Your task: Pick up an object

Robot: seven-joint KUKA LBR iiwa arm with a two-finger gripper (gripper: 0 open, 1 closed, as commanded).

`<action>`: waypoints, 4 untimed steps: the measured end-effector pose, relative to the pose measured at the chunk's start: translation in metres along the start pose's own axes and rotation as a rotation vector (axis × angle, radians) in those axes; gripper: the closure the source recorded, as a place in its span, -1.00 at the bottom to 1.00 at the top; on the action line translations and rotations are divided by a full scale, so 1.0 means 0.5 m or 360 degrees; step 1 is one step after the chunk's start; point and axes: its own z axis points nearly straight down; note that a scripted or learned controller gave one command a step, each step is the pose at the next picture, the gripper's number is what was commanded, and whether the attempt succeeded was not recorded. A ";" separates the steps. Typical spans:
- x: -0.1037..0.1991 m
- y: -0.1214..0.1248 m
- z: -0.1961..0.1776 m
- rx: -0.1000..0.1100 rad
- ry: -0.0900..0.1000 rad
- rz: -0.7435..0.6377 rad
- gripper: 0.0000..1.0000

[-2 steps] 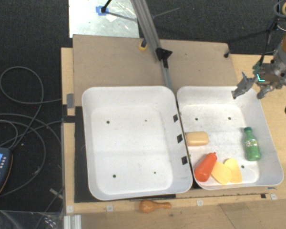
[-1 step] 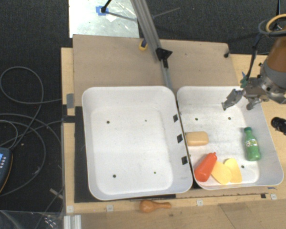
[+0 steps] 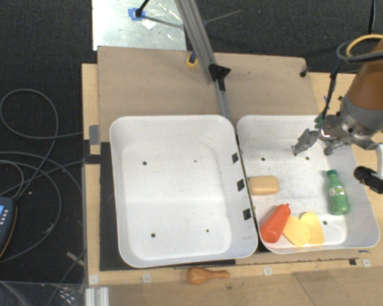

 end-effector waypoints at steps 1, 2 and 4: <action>0.002 -0.017 0.093 0.0001 0.0001 0.0000 -1.00; 0.001 -0.013 0.065 -0.0010 -0.0001 0.0000 1.00; -0.005 0.004 -0.161 -0.0017 -0.0004 -0.0009 1.00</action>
